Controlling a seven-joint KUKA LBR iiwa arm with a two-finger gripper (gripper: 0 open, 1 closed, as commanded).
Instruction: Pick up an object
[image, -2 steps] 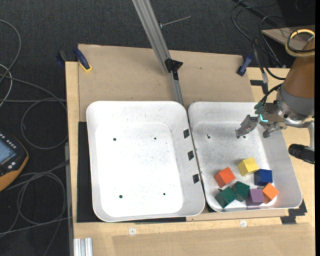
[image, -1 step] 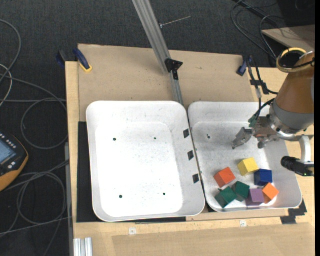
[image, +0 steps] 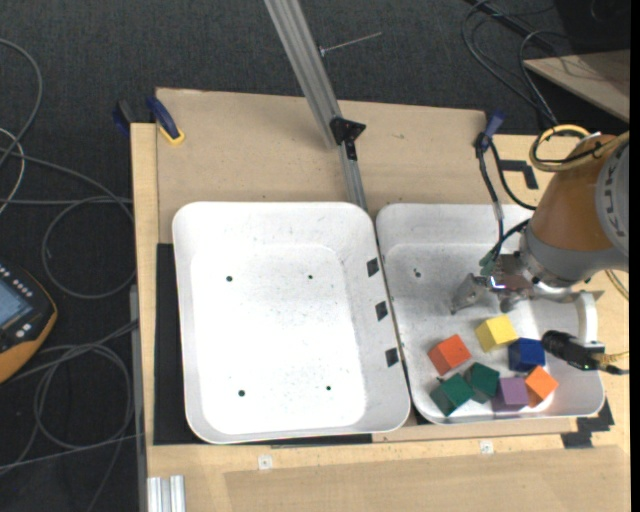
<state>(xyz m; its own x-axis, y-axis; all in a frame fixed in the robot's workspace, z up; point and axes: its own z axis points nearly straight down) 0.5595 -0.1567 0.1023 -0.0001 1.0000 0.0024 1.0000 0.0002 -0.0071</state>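
Risk, judged: the blocks sit crowded in the near corner of the right bin (image: 430, 225). A descent onto the cluster could land a finger on top of a block instead of beside it, or nudge neighbours and close on nothing. The yellow block (image: 496, 331) is the nearest candidate; the blue block (image: 526, 353) touching its near side leaves little room for a finger there. The bin wall just beyond the cluster could also foul the wrist.

Gripper (image: 478, 291): fingers spread moderately apart, pointing down and left from the wrist. Nothing between them; the tips hang over bare bin floor. Whether they touch the floor cannot be told.

Blocks, relative to gripper:
- yellow block: just below and right, nearest.
- red block (image: 450, 353): below, slightly left, apart from the others.
- blue block: below-right, past the yellow.
- green blocks (image: 468, 386): two, further below.
- purple block (image: 512, 391): further below-right.
- orange block (image: 541, 382): furthest, below-right.

Left bin (image: 200, 230): well to the gripper's left.
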